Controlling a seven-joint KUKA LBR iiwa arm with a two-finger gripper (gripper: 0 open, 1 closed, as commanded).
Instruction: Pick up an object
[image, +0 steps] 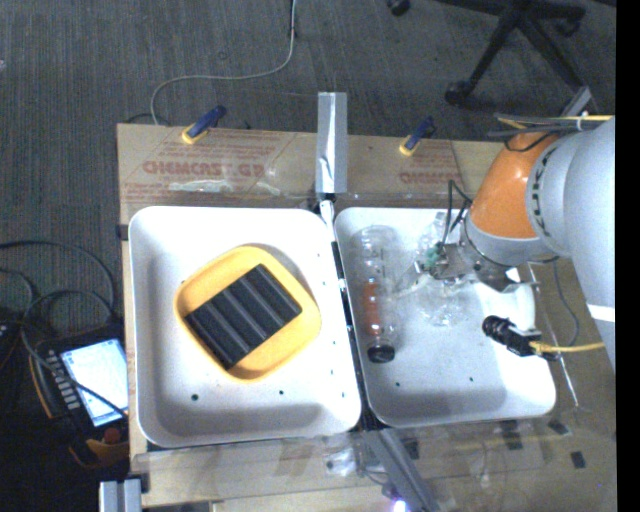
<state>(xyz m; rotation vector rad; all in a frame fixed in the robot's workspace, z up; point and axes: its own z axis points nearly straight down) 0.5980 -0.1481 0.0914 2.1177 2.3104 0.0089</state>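
White L bin (150, 300): yellow-black tray (250, 310) | R bin (480, 390): clear bottle (374, 290)

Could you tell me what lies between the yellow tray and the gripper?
In the camera view, a clear bottle lies between the yellow tray and the gripper, along the right bin's left side.

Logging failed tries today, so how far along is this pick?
Done: the arm has reached over the right bin, with the gripper low near the clear plastic pieces. In hand: nothing visibly gripped. Left: the clear bottle lies on the right bin's floor, the yellow and black object rests in the left bin; nothing is lifted.
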